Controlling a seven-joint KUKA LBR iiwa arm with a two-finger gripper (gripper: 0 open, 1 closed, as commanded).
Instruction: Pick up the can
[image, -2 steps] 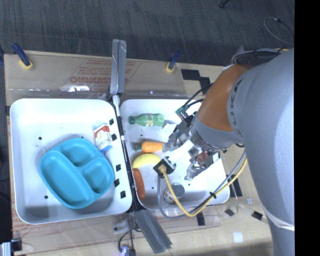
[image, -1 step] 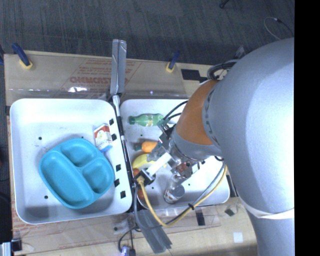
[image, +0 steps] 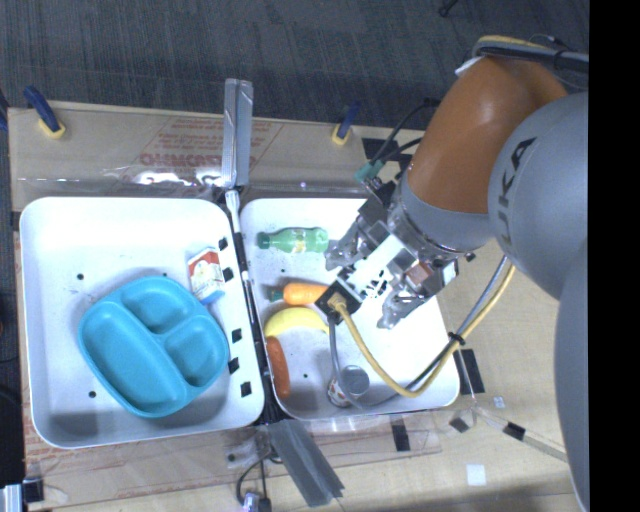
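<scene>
**Can sits toward the near rim, below the gripper**

Gripper (image: 385, 283) hangs over the right bin (image: 430, 350), above its middle and a little toward the far wall. Whether it is wide or narrow I cannot tell: the wrist and its black-and-white mounting plate crowd the view. Nothing can be made out held in it.

From the gripper, the can (image: 350, 384) lies toward the near rim of the right bin and slightly toward the divider between the two bins. It appears to stand upright, its round metallic top facing the camera, so no long axis shows to line up on. It looks silver-grey, small and shiny, standing near the bin's front wall.

A yellow cable (image: 375, 362) loops just beside the can, and a sausage-like orange piece (image: 277, 366) lies between the can and the divider. My judgement is that the coming move is a shift toward the front wall, then a descent.
</scene>
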